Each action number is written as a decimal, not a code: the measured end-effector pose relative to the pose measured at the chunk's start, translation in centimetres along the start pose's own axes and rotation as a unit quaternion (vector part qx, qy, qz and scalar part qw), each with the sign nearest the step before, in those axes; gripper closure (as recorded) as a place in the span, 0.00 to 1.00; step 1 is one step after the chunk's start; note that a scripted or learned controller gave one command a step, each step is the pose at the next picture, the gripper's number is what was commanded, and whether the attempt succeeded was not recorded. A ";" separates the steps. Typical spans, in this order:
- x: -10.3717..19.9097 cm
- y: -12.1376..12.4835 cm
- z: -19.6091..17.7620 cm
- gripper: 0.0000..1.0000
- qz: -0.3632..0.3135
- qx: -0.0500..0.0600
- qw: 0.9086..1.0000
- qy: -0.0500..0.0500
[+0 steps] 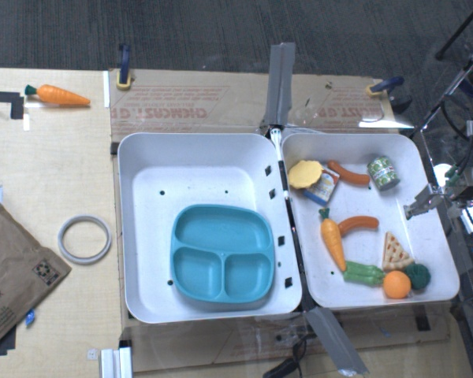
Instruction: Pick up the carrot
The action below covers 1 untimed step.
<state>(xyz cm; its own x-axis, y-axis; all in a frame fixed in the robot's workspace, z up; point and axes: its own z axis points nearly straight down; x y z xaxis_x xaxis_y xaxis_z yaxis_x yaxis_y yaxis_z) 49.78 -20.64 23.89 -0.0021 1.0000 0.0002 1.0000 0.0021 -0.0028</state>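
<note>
While the carrot (pixel 333 243) lies untouched in the right bin (pixel 433 211), I judge the approach unstarted. Next I'd descend over it; jaw state I cannot tell.

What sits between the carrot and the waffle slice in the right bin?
In the camera view, a curved sausage lies between the carrot and the waffle slice, in the right bin.
</note>
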 end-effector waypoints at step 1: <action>8.9 3.9 10.6 0.00 0.081 0.001 0.997 0.000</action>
<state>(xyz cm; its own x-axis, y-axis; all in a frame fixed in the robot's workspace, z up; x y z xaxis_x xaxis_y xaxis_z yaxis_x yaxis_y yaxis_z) 53.59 -11.71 13.32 0.1587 0.9873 -0.0006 0.9873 -0.1587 -0.0038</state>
